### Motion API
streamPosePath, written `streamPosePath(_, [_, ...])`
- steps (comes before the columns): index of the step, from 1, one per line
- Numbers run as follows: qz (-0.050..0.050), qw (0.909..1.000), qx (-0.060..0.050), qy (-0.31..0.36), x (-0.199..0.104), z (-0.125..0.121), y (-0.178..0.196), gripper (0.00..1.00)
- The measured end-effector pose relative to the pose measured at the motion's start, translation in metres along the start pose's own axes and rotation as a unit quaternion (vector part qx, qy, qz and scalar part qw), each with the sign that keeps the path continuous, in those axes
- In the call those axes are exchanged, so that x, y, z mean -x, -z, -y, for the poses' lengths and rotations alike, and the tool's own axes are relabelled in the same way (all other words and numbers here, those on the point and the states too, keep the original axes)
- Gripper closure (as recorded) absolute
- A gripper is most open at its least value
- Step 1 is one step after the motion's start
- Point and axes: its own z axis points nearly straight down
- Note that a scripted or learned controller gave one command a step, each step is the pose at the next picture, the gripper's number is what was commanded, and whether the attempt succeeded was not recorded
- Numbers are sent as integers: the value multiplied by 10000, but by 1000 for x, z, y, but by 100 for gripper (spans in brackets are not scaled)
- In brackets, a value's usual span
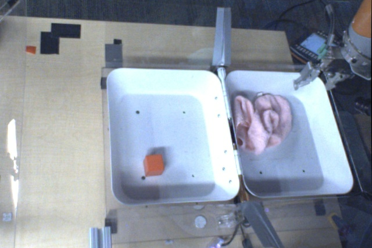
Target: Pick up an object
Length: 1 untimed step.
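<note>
A crumpled pink cloth lies in the upper middle of the right bin. A small orange block sits near the front left of the left bin. My gripper hangs over the right bin's far right corner, up and to the right of the cloth and apart from it. Its fingers are spread open with nothing between them. The arm's orange band shows at the right edge.
A metal divider post stands between the bins at the back. Cables and a small device lie beyond the right bin. Black and orange markers sit on the wooden bench at far left.
</note>
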Motion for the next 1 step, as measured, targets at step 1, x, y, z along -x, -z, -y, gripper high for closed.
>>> streamPosePath(1, [-3, 9999, -8, 107, -7, -22, -150, 0])
